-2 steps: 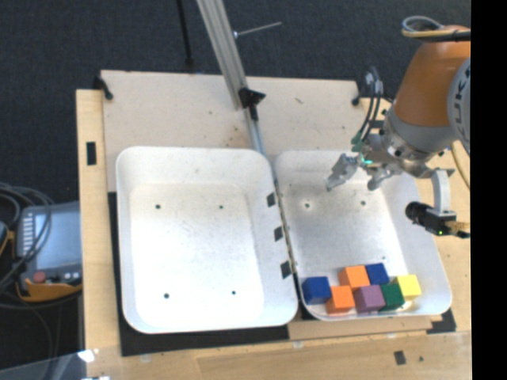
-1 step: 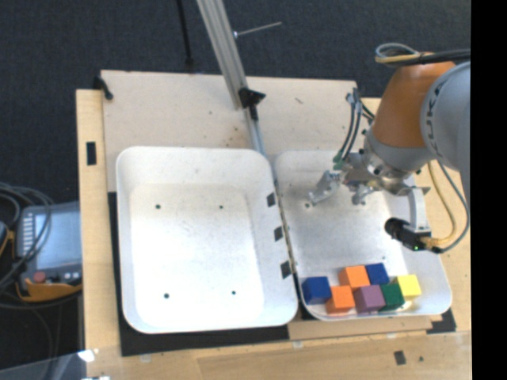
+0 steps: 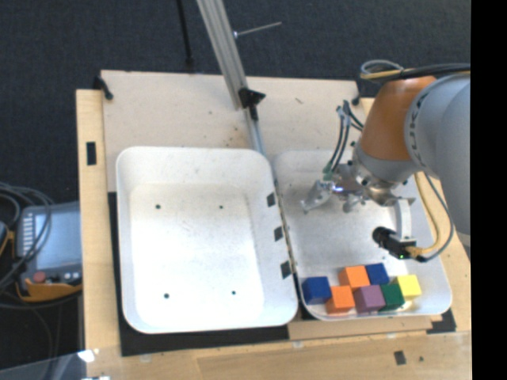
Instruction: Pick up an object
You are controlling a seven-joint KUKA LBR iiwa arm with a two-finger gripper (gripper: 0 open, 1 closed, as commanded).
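two white bins sit side by side on a wooden bench (image 3: 190, 109). the left bin (image 3: 198, 161) has a few small dark dots on its floor. the right bin (image 3: 297, 172) holds a cluster of small blocks in its near corner, toward the bottom of the view.

the blocks lie packed together, touching or almost so. a blue block (image 3: 316, 288) is at the left end of the group. an orange block (image 3: 341, 298) is just right of it, and another orange block (image 3: 356, 276) sits behind that one. a purple block (image 3: 369, 298) lies next to the front orange one, with a green block (image 3: 392, 294) on its right. a second blue block (image 3: 377, 273) sits behind the purple and green ones, beside the rear orange block. a yellow block (image 3: 409, 285) is at the right end.

the arm (image 3: 432, 125) comes in from the right, with its orange band over the far side of the right bin. the gripper (image 3: 331, 195) hangs over the middle of the right bin, well apart from the blocks, which lie nearer the camera. its metal parts spread out to left and right, but whether the fingers are open or closed, i cannot tell. no block is seen between them.

a slanted metal rail (image 3: 224, 42) rises from the far edge of the bench between the two bins. cables (image 3: 348, 137) run along the wrist. at the far left, off the bench, a grey handheld pendant (image 3: 47, 244) lies with dark cables beside it.
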